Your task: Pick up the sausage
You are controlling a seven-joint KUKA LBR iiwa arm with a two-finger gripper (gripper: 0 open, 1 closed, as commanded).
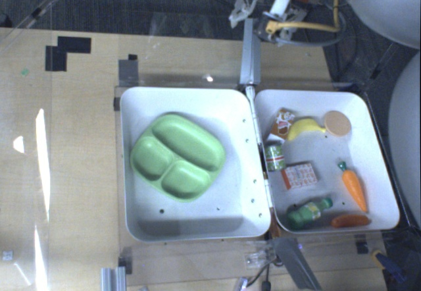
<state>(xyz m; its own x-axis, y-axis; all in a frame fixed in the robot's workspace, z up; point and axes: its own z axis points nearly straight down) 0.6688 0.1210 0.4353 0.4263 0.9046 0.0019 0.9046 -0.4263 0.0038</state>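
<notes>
Sausage (350, 220) lies in right bin (378, 145), front corner, touching nothing. Looks small, light, smooth, maybe slippery toy; you grab it across middle. Going left to right: green divided plate (177, 156) in left bin (131, 217); then small can (274, 157), green bottle (308, 212), cracker box (299, 175), banana (306, 128), carrot (354, 189) close above sausage, so watch that. Gripper (253, 10) high up behind bins; you can't tell if open or closed.
</notes>
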